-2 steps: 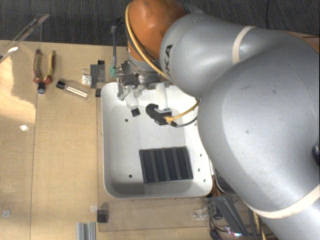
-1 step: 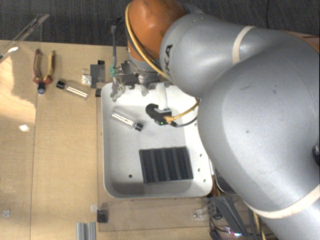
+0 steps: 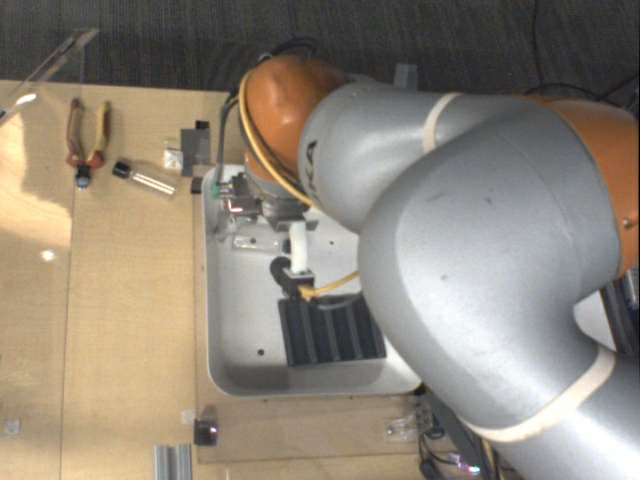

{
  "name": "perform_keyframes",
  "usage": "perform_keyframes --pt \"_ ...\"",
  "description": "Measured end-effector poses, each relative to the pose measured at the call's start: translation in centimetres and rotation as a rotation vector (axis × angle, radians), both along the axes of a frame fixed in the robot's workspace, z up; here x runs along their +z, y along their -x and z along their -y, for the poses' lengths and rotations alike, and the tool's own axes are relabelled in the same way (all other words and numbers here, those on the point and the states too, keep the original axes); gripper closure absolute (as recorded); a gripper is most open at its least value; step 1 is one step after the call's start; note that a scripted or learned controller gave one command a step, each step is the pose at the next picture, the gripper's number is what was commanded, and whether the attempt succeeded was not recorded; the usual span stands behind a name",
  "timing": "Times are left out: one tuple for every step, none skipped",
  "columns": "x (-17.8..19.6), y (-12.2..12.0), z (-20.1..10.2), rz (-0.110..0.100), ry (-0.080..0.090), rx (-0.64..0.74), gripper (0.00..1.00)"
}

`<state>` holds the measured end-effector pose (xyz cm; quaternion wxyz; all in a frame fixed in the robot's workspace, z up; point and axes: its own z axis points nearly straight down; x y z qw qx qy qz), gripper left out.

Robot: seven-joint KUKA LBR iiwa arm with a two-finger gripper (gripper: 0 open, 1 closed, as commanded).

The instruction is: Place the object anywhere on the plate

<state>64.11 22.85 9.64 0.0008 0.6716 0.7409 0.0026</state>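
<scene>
Camera view: arm (image 3: pixel 470 218) hides most of bin (image 3: pixel 225 358).

bin (image 3: pixel 222 348) on desk (image 3: pixel 120 318), right of centre | ribbed block (image 3: pixel 330 333) in bin, near side | arm (image 3: pixel 480 238) over bin from right | pliers (image 3: pixel 86 138) far left on desk | vial (image 3: pixel 145 177) between pliers and bin

The grey arm (image 3: pixel 500 258) comes in from the right and takes up most of the camera view. Its thick links are bent, with pale rings at the joints. The orange band (image 3: pixel 285 103) sits above the wrist, near the top centre. Below it the gripper (image 3: pixel 243 206) points down and to the left. Its fingers are too small to read.
</scene>
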Motion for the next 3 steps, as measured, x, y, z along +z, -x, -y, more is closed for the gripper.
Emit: perform_keyframes --pt "-0.8 -1.7 -0.2 0.0 0.0 -0.149 0.0" --pt "-0.9 -2.6 -0.8 -0.015 0.001 -0.882 0.0" --pt "0.4 -2.8 -0.7 -0.008 -0.005 -0.883 1.0"
